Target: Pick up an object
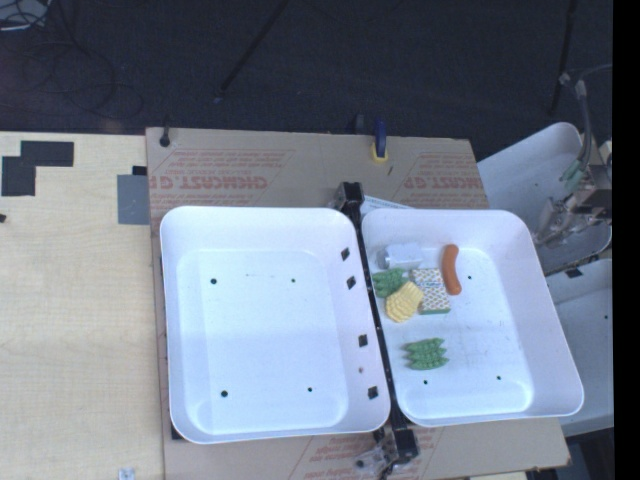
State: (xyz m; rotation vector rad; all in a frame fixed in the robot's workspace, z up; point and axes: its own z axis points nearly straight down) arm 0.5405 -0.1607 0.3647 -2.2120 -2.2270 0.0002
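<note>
The right white bin (545,368) holds a small cluster of items in its upper left part. An orange sausage-shaped piece (451,268) lies upright in the view beside a pale whitish object (403,256). Below them a green leafy piece (387,282), a yellow ridged piece (403,303) and a checkered flat piece (433,290) touch each other. A green pea pod (425,354) lies alone lower in the same bin. The left white bin (260,318) has only its bare floor showing.
Both bins sit on a brown cardboard sheet (300,168), joined by black clips (352,282) along their shared edge. A blue clamp (380,140) stands at the sheet's far edge. A pale wooden tabletop (70,318) spreads left; grey hardware with cables (575,208) is at the right.
</note>
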